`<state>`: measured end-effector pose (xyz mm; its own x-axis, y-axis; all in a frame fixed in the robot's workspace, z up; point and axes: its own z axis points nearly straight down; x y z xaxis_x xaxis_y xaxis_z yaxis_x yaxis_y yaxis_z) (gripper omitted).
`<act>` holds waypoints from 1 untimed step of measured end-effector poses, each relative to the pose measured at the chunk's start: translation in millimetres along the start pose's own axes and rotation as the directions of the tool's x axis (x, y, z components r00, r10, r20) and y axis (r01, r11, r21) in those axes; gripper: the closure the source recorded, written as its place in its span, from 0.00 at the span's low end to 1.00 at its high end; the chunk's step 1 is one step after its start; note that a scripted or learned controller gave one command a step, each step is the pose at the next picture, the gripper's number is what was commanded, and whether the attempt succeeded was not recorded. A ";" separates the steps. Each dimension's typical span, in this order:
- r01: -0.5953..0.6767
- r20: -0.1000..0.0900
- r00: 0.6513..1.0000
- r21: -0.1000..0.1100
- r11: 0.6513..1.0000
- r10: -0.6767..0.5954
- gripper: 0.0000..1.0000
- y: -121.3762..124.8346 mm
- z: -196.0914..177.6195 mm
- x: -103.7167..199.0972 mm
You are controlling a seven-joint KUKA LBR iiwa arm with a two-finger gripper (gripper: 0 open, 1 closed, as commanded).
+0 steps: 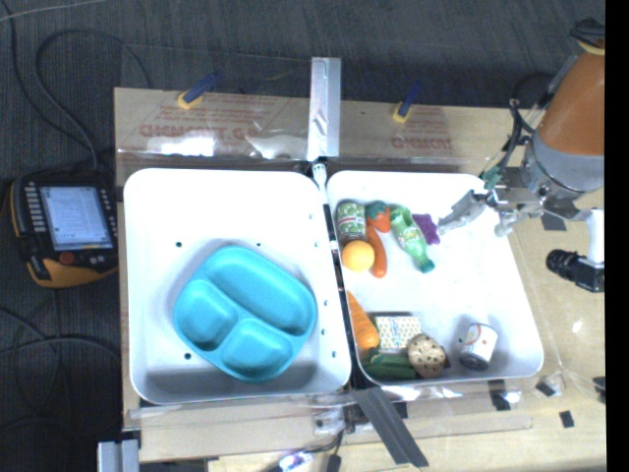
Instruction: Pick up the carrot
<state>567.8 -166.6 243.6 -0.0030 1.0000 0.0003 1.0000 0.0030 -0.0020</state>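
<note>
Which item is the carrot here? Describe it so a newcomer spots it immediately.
Start at the right white bin and follow its left wall toward the near edge. The carrot lies along that wall, an orange tapered piece beside a speckled box. The round orange fruit farther back is ball-shaped, not tapered.

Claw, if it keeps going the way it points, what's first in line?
Likely the purple item beside the green bottle; the claw points left and down toward them. Height above the bin is unclear.

Tan bench point(575, 308) holds two white bins side by side: left bin point(147, 264), right bin point(511, 303), touching at middle. Clear plastic sheet point(226, 126) behind them.
</note>
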 end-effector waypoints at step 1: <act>0.003 0.002 1.000 0.001 1.000 -0.003 0.00 28.1 34.5 20.0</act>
<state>595.7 -146.6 209.1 -0.0055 1.0000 -0.0016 1.0000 0.0055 -0.0027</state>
